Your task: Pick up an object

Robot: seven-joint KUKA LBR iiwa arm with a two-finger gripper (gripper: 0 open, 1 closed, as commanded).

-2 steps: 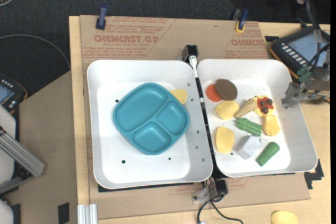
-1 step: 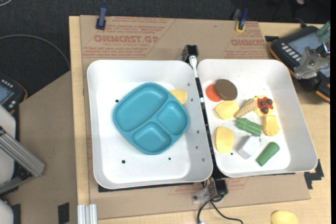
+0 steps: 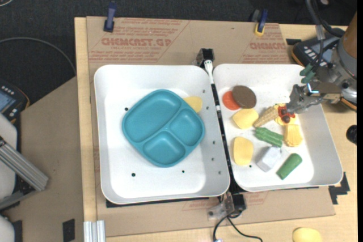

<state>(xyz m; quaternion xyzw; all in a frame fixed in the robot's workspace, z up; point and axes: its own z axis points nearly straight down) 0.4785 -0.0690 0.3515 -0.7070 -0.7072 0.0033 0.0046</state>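
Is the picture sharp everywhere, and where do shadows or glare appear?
Camera view: even, soft lighting; the blue tray casts a faint shadow on the left bin; no strong glare on the right bin; the hand looks slightly blurred, and the small toys are soft in detail.

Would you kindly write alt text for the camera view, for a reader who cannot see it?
The end effector hangs over the right bin, above a jumble of toy food including a brown disc and green pieces. The left bin bears a blue divided plate with a yellow piece at its edge.
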